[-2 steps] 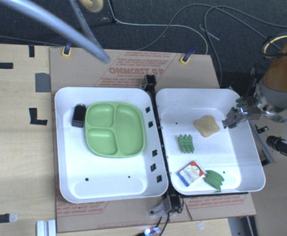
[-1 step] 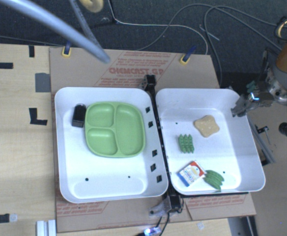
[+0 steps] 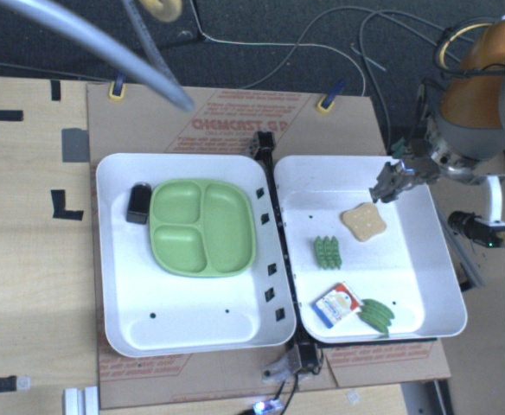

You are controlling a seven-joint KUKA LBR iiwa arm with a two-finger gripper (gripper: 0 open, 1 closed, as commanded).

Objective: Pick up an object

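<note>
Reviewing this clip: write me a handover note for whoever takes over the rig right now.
Gripper: over the right bin's upper right corner, holding nothing that I can see.
Right bin: tan bread-like piece nearest the gripper, green ridged item at centre, small packet and green pod-shaped toy near the front.
Left bin: green divided plate, small black object beside it.
Done: nothing picked.
Left: descend, grasp, lift one object.

The arm [image 3: 476, 93] runs off the right edge, only its orange band and wrist showing. The gripper [image 3: 389, 184] is a dark tangle over the right bin [image 3: 408, 322]; its fingers are too small to make out. The label on the small packet [image 3: 335, 304] is too tiny to read. A blurred grey bar [image 3: 88, 37] crosses the top left corner, cut off by the edge.
</note>
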